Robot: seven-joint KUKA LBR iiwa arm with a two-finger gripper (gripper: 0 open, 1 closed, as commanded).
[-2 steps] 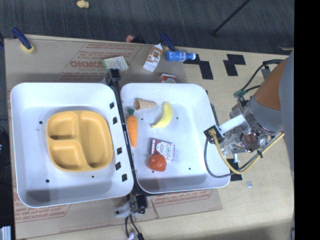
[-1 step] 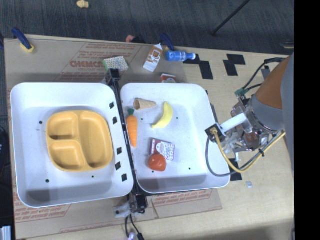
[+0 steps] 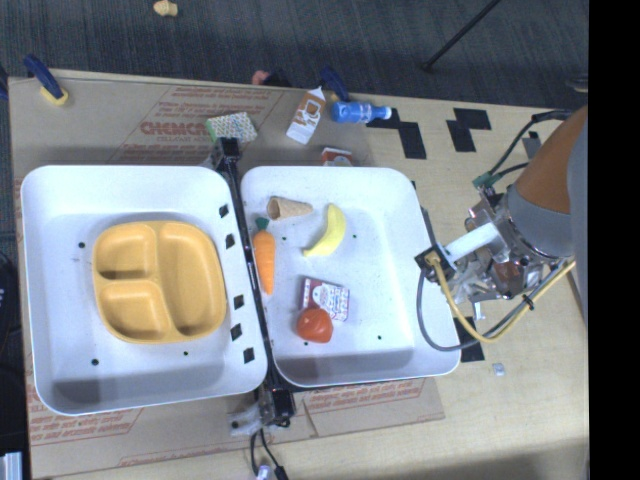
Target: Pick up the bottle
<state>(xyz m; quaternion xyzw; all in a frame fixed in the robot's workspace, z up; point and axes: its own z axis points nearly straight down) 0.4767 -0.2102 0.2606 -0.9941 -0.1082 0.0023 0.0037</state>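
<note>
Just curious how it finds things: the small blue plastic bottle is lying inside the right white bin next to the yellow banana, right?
Not quite. The small blue plastic bottle lies outside the right white bin, on the bench beyond its far rim; the yellow banana is inside, as the camera view shows.

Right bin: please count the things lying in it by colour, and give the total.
Orange: 1, the carrot
Yellow: 1, the banana
Red: 1, the tomato
Tan: 1, the cone
Red and white: 1, the carton
Total: 5
</note>
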